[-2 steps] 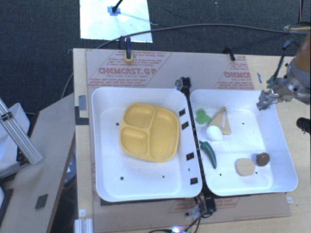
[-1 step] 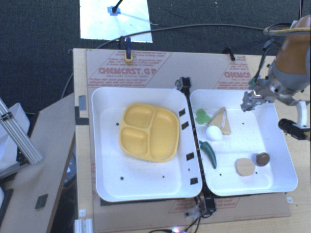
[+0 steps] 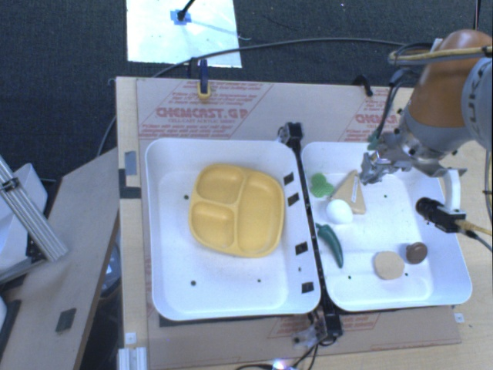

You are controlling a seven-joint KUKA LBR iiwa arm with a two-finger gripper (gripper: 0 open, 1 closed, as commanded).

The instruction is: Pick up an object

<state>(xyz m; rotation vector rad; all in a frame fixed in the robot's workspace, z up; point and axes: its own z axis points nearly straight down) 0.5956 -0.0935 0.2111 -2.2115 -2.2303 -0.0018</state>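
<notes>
My gripper [image 3: 371,171] hangs over the far part of the right bin [image 3: 443,284], just right of a tan wedge [image 3: 353,193] and close to its top corner. Nothing shows held in it. Next to the wedge lie a white egg [image 3: 339,211] and a small green leafy piece [image 3: 321,183]. A dark green pepper [image 3: 331,243] lies near the bin's left wall. Toward the front sit a round tan cookie [image 3: 389,265] and a small brown piece [image 3: 416,252].
The left bin [image 3: 166,284] bears a yellow divided plate [image 3: 236,209]. A black-clipped divider [image 3: 304,222] joins the two bins. The grey and orange arm [image 3: 451,91] comes in over the right bin's far right corner.
</notes>
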